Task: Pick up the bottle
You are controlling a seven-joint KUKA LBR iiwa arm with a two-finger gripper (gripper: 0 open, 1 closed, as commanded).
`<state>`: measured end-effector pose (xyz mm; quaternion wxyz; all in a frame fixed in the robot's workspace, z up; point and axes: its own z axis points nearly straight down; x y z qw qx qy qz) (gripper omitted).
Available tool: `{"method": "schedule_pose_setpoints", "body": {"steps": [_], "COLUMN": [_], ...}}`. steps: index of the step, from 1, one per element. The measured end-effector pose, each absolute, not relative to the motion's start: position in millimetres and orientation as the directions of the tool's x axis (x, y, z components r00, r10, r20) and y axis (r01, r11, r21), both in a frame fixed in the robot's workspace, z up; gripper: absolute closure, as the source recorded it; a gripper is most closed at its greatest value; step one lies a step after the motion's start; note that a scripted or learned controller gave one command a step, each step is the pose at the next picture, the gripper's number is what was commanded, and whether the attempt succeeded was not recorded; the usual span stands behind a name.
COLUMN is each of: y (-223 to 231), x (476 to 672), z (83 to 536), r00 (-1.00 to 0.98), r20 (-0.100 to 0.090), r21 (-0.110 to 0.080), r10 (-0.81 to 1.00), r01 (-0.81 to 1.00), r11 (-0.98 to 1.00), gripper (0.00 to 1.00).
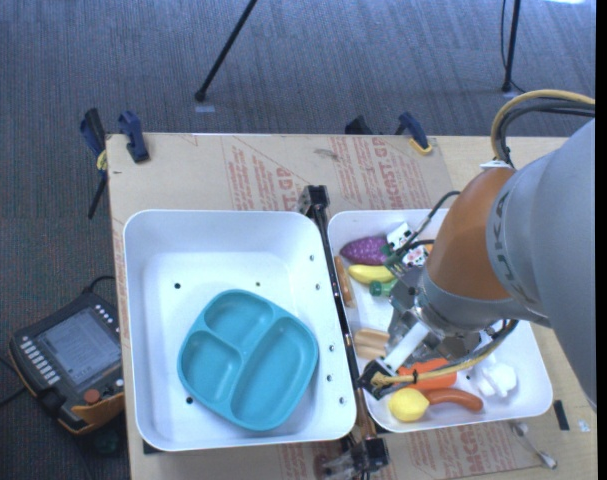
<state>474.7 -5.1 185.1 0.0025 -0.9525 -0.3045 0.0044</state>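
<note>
Looming largest, the grey arm [543,238] with its orange band reaches from three o'clock down into the right bin [538,393]. Its pincer [383,376] sits low at that bin's seven o'clock corner, among a yellow lemon [408,405], orange carrot [430,375], purple eggplant [364,249] and banana [370,274]; whether it is apart or together I cannot tell, nor can I pick out the bottle. At nine o'clock, the left bin [148,268] on the table [253,168] carries a blue divided plate [248,358].
</note>
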Motion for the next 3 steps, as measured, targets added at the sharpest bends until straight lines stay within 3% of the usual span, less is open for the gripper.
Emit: {"method": "schedule_pose_setpoints", "body": {"steps": [1,2,3], "y": [44.5,32.5,72.0], "x": [476.6,474.6,493.2], "z": [303.0,185.8,268.7], "r00": [0.798,0.874,0.944], "r20": [-0.003,-0.008,-0.004], "r21": [-0.001,-0.006,-0.001], "r10": [0.603,0.486,0.33], "r01": [0.603,0.486,0.33], "r11": [-0.798,-0.874,-0.944], "gripper": [1.0,1.0,1.0]}}
